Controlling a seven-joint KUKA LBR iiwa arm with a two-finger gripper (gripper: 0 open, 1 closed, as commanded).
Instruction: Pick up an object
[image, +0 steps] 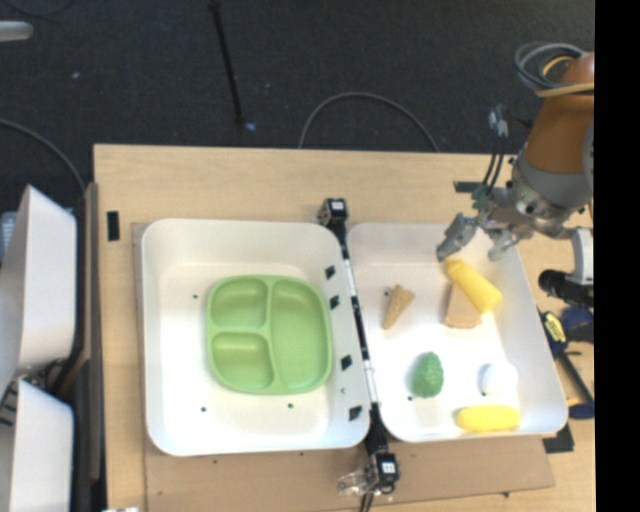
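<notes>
The right bin (400, 245) holds several small objects. A yellow cylinder (473, 283) lies tilted at its far right, resting against a tan wedge (462, 310). A tan cone (397, 304) sits to the left of them. Nearer the front are a green lump (427, 375), a small white piece (497, 378) and a yellow block (487, 417). My gripper (477, 242) hangs over the bin's far right corner, just above the upper end of the yellow cylinder. Its fingers are spread open with nothing between them.
The left bin (170, 260) holds a green divided plate (268, 333). A black-clipped divider (352, 320) runs between the two bins. Cables and tools lie beside the right bin's outer edge (560, 320). White boxes (40, 290) stand left of the bench.
</notes>
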